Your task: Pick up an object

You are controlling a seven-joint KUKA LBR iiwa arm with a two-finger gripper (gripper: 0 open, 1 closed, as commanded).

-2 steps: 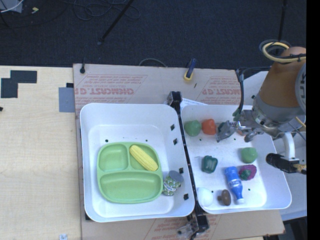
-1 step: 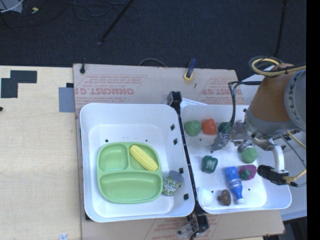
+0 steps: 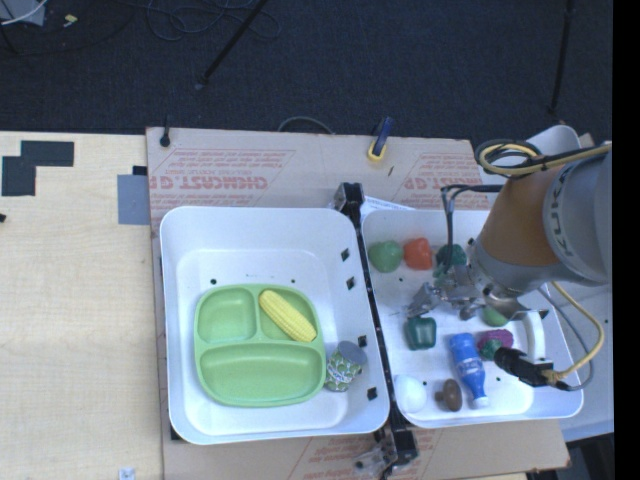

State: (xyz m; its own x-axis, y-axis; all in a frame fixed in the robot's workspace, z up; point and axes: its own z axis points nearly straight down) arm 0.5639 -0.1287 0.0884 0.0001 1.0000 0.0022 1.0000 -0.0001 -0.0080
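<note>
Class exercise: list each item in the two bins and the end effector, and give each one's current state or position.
Plate: flat in left bin.
Corn: lying in plate's upper right compartment.
Bottle: lying in right bin.
Green pepper: in right bin, untouched.
End effector: low over right bin, holding nothing visible.

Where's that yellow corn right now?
The corn lies in the upper right compartment of the green tray, which sits in the left bin, across the divider from the arm's hand.
</note>
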